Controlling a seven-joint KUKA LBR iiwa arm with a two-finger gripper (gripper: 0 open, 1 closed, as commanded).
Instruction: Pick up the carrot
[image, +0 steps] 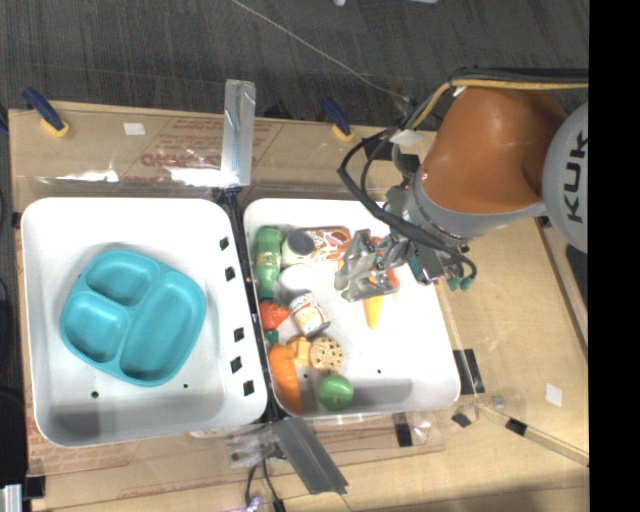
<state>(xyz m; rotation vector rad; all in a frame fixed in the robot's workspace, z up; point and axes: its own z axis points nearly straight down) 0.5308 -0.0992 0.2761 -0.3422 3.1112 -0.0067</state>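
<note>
Orange-banded arm (490, 150) hangs over the right bin (425, 345); its end effector (365, 272) pinches the carrot (375, 305), whose tip points down toward the bin floor.

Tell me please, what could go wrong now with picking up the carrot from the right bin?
1. The claw is on the carrot's upper end while its yellow-orange tip hangs out below; whether the grip is firm cannot be seen, so the carrot may slip out.
2. Other toy foods, such as the small jar and the cookie, lie close to the left; a dropped carrot could land among them.
</note>
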